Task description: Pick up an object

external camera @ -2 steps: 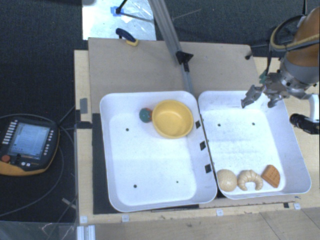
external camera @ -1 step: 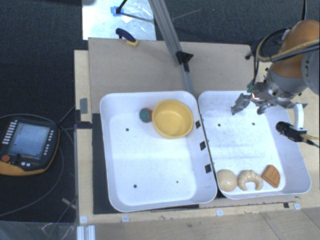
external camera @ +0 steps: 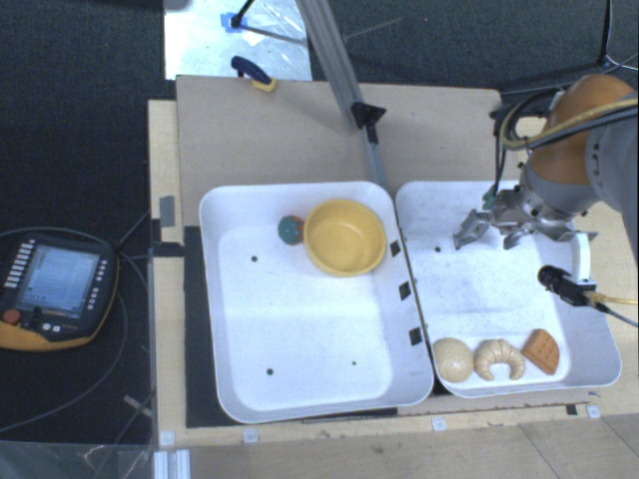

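Over the right bin [external camera: 599, 362], the gripper [external camera: 491, 229] hangs with fingers apart, holding nothing; the 3 pastries, a roll [external camera: 452, 359], a croissant [external camera: 499, 358] and a waffle [external camera: 542, 350], lie well apart from it along the near wall; no pickup yet, I judge

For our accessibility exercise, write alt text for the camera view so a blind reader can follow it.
A grey robot arm reaches from the right, its open gripper above the bare upper part of the right bin, holding nothing. Along that bin's near edge lie a bun, a croissant and a waffle. The left bin holds a yellow bowl beside a small green ball.
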### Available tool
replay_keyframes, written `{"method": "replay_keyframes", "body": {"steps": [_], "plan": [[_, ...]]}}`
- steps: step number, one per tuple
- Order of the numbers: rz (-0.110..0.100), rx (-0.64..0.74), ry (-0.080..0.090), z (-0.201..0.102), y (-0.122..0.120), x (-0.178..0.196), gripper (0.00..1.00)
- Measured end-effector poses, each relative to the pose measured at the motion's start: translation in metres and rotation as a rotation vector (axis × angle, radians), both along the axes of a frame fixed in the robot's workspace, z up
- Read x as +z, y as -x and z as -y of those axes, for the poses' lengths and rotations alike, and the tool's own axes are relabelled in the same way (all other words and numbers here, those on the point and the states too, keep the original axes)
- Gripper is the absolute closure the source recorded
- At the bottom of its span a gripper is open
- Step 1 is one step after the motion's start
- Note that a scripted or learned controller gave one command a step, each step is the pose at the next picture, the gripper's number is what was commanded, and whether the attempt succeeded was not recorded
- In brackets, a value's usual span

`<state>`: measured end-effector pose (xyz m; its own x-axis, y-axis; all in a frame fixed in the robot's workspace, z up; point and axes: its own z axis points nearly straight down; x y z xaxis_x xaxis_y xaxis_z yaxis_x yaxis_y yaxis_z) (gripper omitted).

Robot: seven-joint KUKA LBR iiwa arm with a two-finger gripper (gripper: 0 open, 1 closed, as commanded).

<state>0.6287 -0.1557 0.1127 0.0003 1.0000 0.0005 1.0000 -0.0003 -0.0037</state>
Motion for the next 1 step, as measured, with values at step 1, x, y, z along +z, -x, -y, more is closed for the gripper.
{"method": "replay_keyframes", "body": {"steps": [1], "plan": [[0.006, 0.001, 0.001, 0.0000, -0.0018, 0.0134, 1.00]]}}
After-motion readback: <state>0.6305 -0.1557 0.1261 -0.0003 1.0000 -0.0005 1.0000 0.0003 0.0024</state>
